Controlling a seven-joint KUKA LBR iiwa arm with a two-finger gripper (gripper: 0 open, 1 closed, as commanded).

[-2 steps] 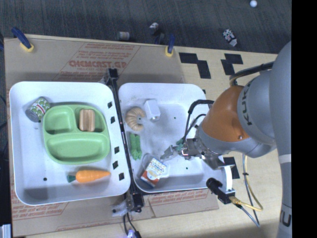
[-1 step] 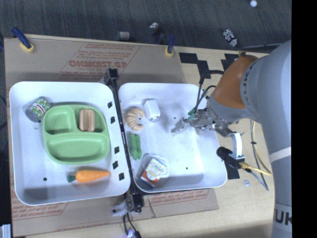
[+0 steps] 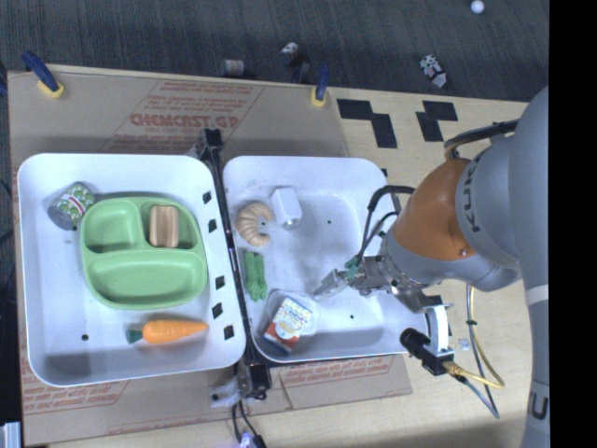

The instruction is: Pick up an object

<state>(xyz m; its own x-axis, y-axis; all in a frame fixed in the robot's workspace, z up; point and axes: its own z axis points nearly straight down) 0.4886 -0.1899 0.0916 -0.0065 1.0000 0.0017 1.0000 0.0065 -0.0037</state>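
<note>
My gripper (image 3: 333, 282) hangs low over the bare floor of the right bin (image 3: 322, 171), at its right-hand middle. Nothing shows in its grasp. To its left lies a green pea pod (image 3: 255, 274) against the bin's left wall. A white and red snack pouch (image 3: 291, 321) lies below and left of the gripper, near the front wall. A tan croissant (image 3: 255, 223) and a small white block (image 3: 285, 204) rest toward the back left of this bin, apart from the gripper.
The left bin (image 3: 37, 343) holds a green divided plate (image 3: 140, 269) with a tan block (image 3: 164, 226) in one compartment, a small can (image 3: 71, 203) at the back left and an orange carrot (image 3: 170, 330) in front. Cables loop beside the wrist (image 3: 424, 227).
</note>
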